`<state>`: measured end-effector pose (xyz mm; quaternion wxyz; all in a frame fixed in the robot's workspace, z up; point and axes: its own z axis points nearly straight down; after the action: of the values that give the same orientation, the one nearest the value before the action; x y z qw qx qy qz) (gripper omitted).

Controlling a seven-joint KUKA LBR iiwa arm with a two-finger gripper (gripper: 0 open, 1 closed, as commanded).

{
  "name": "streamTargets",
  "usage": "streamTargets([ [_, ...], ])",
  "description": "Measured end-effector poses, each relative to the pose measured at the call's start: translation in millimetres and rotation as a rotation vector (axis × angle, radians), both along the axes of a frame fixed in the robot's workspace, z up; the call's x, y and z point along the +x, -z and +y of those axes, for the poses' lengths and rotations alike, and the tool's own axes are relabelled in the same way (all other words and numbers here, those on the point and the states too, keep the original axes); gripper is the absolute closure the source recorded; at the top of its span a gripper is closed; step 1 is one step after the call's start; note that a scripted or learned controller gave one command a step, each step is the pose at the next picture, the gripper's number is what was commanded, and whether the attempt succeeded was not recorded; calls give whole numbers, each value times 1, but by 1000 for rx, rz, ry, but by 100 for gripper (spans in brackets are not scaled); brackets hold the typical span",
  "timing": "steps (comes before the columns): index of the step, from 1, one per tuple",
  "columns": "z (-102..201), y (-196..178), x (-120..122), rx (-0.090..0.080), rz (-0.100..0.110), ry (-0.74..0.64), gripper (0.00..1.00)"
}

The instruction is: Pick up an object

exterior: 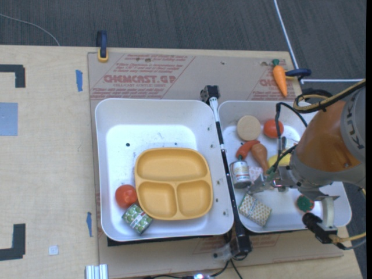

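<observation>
- White bins sit side by side on the bench: the left bin [110, 156] and the right bin [343, 214], touching along their inner rims.
- Left bin contents: a yellow three-compartment tray [172, 182] lies flat near the middle. A red tomato [125, 195] lies just beside the tray's lower left corner. A green-patterned packet [136, 218] lies just below the tomato, touching the tray's edge.
- Right bin contents, upper part: a beige round disc [249, 128] and a second red tomato [272, 128] lie next to each other.
- Right bin contents, centre: an orange carrot-shaped piece [258, 153] and a smaller red-orange piece [244, 150] lie close together. A small metal can [239, 172] stands just below them, near the bin's left wall.
- Right bin contents, lower part: a patterned packet [254, 210] lies near the lower left corner. A green round item [304, 203] lies partly under the arm.
- Arm: the grey arm with orange band [328, 141] covers the right side of the right bin.
- Gripper [264, 182]: positioned low in the right bin, just right of the can and above the patterned packet. Finger spacing cannot be determined; no object is seen between the fingers.
- Outside the bins: an orange carrot [280, 79] lies on the board beyond the right bin's far edge.
</observation>
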<state>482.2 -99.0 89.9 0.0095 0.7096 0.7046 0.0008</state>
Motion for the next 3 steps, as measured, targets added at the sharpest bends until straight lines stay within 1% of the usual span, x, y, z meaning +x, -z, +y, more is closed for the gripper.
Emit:
streamTargets([
  [1, 0, 0, 0, 1, -1, -1, 0],
  [2, -6, -1, 1, 11, 2, -8, 0],
  [3, -12, -12, 3, -4, -10, -2, 100],
])
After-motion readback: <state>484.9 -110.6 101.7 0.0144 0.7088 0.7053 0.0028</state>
